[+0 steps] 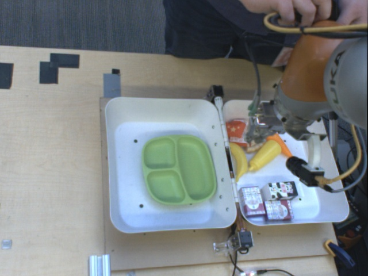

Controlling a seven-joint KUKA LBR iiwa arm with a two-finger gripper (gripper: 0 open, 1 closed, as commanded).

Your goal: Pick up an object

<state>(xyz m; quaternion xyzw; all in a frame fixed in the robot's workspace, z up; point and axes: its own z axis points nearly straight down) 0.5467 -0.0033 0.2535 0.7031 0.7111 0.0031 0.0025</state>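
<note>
My gripper [257,135] hangs low over the back of the right bin [333,209], under the grey wrist with the orange band. It sits just above a yellow bottle-shaped toy [265,155] and beside a red packet [236,130]. A yellow banana-like piece [239,162] lies at the bin's left wall. An orange piece [283,146] pokes out to the right of the gripper. Small cartons [253,202], [281,190] lie at the front of that bin. The wrist hides the fingertips.
The left bin [123,154] holds a green three-compartment tray [179,169]. A person's hand [284,2] grips a yellow cable at the top right, above the arm. A black cable fitting [303,170] lies over the right bin's middle.
</note>
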